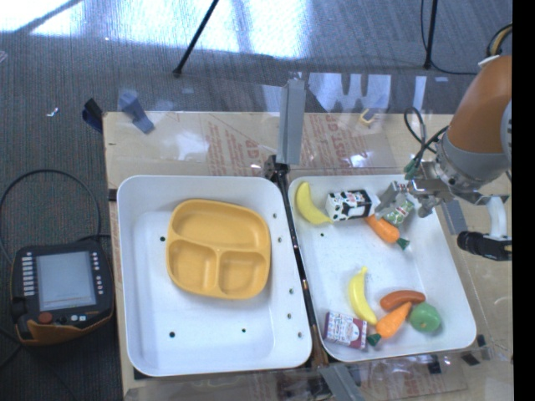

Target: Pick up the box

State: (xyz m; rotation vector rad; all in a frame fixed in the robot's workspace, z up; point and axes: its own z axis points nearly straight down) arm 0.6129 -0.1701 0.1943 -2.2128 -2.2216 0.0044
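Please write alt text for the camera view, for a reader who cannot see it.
A grey and orange robot arm's gripper hovers over the right bin, which holds toy bananas, carrots and two small boxes. The left bin holds a yellow divided tray.

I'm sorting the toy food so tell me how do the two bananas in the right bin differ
The upper banana lies at the bin's top left corner, beside the black and white milk carton; the lower banana lies nearer the front, by the sausage and the red box. The upper one looks plumper and more curved; the lower one looks slimmer and straighter. Both are yellow and rest in the right bin.
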